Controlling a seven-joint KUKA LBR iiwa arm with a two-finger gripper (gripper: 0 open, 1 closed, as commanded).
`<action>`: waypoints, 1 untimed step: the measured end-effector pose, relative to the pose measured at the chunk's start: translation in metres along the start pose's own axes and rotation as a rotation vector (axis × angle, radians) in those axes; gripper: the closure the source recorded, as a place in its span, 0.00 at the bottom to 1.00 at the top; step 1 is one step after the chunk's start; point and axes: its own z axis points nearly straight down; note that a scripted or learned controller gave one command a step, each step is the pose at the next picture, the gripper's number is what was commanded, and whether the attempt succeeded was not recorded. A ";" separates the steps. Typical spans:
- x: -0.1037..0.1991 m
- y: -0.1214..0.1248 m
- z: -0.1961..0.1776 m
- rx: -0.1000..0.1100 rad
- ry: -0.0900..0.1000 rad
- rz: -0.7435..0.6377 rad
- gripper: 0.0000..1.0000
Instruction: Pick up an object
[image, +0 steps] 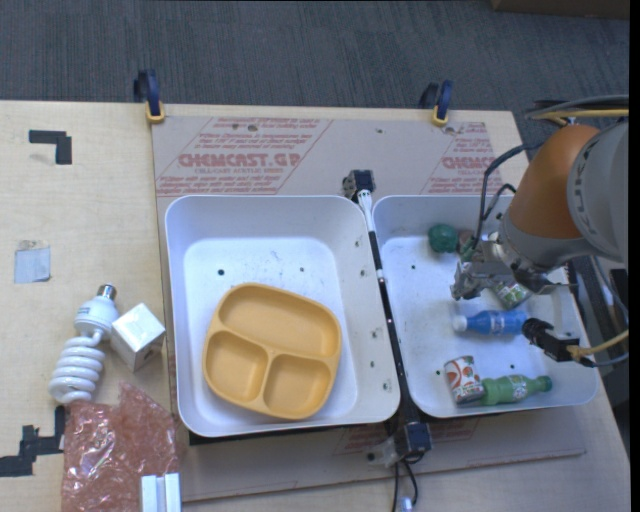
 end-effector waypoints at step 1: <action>0.000 0.000 0.000 0.000 0.000 0.000 0.00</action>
